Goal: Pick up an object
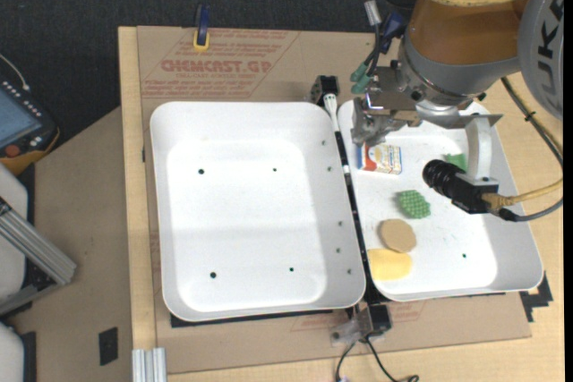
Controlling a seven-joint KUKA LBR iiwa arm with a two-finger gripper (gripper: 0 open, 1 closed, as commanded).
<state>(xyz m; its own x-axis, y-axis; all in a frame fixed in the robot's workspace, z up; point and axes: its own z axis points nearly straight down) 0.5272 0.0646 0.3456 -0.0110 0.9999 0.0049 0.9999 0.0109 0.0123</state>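
Two shallow white bins are seen side by side: a left bin (242, 210) and a right bin (466, 259). Four small objects are counted in the right bin: a small white packet (383, 159), a green textured piece (414, 204), a tan round disc (397, 235) and a yellow piece (390, 265). The arm (474, 4) is bent low over the right bin, its gripper (369, 128) poised just above the packet; possibly touching it. Whether the gripper is closed cannot be told.

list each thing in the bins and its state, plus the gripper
gripper: low over the right bin's far end, above the small carton
small carton: lying flat
green scrubby piece: lying loose
tan round disc: lying flat
yellow piece: resting by the near rim
right bin: holding all four items
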